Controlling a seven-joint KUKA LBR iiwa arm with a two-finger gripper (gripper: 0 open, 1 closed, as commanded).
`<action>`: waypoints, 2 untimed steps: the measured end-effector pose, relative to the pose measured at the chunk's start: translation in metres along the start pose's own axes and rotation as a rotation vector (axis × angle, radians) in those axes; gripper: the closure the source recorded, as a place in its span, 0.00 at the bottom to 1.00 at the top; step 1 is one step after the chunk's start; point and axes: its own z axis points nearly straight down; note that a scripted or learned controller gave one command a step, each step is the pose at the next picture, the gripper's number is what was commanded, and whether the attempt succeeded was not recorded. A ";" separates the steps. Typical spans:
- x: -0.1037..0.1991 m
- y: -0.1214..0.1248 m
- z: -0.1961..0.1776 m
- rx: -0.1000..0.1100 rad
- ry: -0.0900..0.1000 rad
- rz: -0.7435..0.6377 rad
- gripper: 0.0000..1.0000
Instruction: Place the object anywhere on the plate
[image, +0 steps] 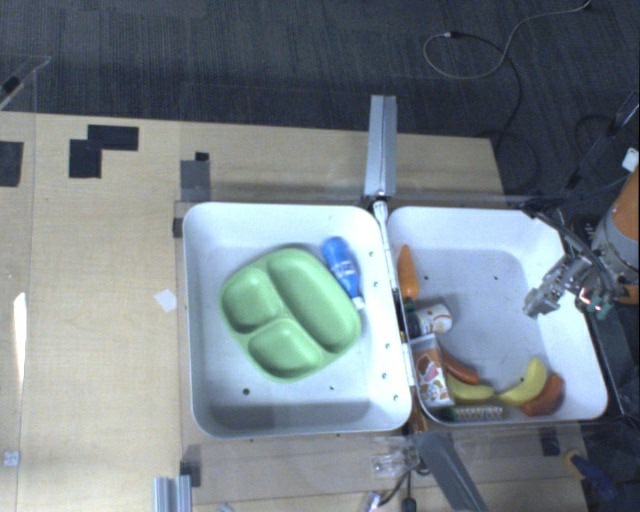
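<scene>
We see the green three-compartment plastic plate (291, 313) in the left bin (205, 330) with nothing on it; a blue bottle (341, 266) lies just beside its far right edge. Our two-finger gripper (548, 292) hovers at the right bin's (500, 250) right side, grasping nothing, spread unclear; judging so, placing remains undone

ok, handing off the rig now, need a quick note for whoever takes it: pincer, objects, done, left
Pincer: over the right bin's right side, above bare floor; nothing seen between its fingers.
Plate: green, three sections, in the left bin, nothing on it. A blue bottle lies beside its upper right edge.
Right bin: carrot, small can, carton, banana and other toy food along the left and bottom walls.
Done: nothing placed.
Left: pick an object, set it on the plate.
</scene>
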 end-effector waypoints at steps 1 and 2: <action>-0.077 0.121 -0.013 -0.002 0.000 -0.176 1.00; -0.016 0.181 0.038 -0.003 0.003 -0.244 1.00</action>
